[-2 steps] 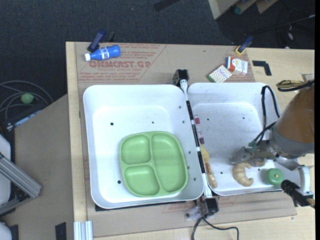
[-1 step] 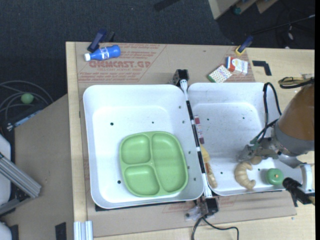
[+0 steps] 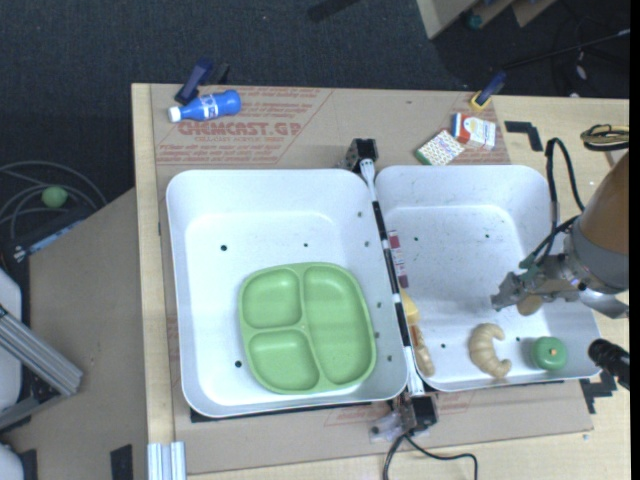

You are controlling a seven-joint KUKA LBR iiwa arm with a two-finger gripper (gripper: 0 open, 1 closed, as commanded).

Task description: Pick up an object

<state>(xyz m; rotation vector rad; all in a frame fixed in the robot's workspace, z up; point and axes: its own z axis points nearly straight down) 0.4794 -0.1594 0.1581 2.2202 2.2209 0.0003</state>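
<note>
**Clerk:** Now, item one: your claw. Position and state?

**Arm:** My gripper [image 3: 515, 298], right of frame, low over the floor of the right shallow white plastic bin [image 3: 450, 228]. How far it stands open, and whether it has hold of anything, I cannot tell; it reads as a dark cluster with something tan against it, too small to sort out.

**Clerk:** Item two: candidates for pickup.

**Arm:** One tan curved croissant-shaped toy [image 3: 489, 350], lower part of the right bin, below and slightly left of my claw, near but apart. Long axis roughly top to bottom of frame, bowed. One small round green toy [image 3: 548, 352], lower right corner of that bin, below and slightly right of the claw. One pale green four-compartment plastic plate [image 3: 305, 326], in the left white bin [image 3: 200, 268], well apart.

**Clerk:** Nearest?

**Arm:** Croissant, I judge; a short move toward the frame's bottom edge would put me above it.

**Clerk:** Item three: arm pose.

**Arm:** Entering from the right edge, orange band [image 3: 608, 218] uppermost, grey wrist [image 3: 596, 265] below it, claw pointing left and down.
</note>
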